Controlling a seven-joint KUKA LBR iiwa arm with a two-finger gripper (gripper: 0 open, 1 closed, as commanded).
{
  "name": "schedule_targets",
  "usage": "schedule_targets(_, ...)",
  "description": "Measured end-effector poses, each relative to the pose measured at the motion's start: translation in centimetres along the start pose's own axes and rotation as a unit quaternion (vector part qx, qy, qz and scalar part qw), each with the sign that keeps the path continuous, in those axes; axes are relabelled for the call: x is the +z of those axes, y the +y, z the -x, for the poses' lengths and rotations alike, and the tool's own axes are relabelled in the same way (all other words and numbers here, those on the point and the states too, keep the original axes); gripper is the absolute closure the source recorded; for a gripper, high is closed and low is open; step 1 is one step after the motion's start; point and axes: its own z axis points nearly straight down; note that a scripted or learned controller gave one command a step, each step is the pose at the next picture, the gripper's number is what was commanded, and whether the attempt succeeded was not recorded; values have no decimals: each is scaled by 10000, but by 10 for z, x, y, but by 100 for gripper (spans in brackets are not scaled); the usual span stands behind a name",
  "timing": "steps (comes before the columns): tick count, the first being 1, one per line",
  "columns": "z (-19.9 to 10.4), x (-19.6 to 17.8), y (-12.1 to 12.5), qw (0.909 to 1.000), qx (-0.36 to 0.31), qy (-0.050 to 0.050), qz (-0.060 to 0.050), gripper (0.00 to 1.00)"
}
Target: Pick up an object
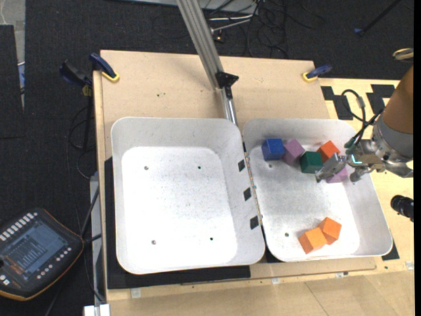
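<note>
The pincer [337,168] is low inside the right bin [289,206], near that bin's far right part, and whether it is open or closed cannot be told. Right at its tips lies a purple block [339,174], partly covered. Touching that cluster are a green block [310,162], a red-orange block [329,150], a second purple block [293,149] and a blue block [272,149], strung toward the bin's far left. Two orange blocks [320,235] sit together near the bin's near edge. The left bin [131,137] lies beside it on the tabletop [164,84].
</note>
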Motion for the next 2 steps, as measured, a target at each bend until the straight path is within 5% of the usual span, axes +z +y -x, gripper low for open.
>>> schedule_targets(1,0,-2,1,10000,5,-5,19,0)
schedule_targets(2,6,55,-8,10000,15,0,-11,0)
